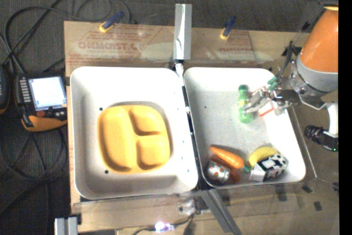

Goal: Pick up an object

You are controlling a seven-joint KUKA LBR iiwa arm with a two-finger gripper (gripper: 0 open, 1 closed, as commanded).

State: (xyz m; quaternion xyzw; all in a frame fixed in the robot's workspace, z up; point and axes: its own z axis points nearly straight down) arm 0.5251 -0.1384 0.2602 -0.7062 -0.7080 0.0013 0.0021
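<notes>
Arm comes in from the right, orange band (pixel 323 41) over the right bin's far-right corner. Claw (pixel 257 103) sits low in the upper half of the right bin (pixel 220 118), right next to a small green object (pixel 244 102). Can't tell if the fingers are apart or together, or whether they touch the green piece; too small and cluttered there. Something thin and orange-red (pixel 266 111) shows just beside the claw; unclear what it is.

The rest of the right bin's contents are packed along the near wall: carrot (pixel 227 157), shiny metallic round item (pixel 217 173) touching its left end, banana (pixel 262 154), black-and-white patterned box (pixel 270 167) touching the banana. All four are crowded against the near rim, little side clearance. Middle of the bin and the left side by the divider are open floor.

Left bin (pixel 82 118): a yellow compartment tray (pixel 135 136) lies flat in the centre, with white margin on all sides, widest along the far wall.

Tabletop (pixel 126 44) beyond the bins carries two clamps with yellow and blue handles (pixel 111 21) (pixel 227 27) and a metal post (pixel 182 33) at the bins' junction.
</notes>
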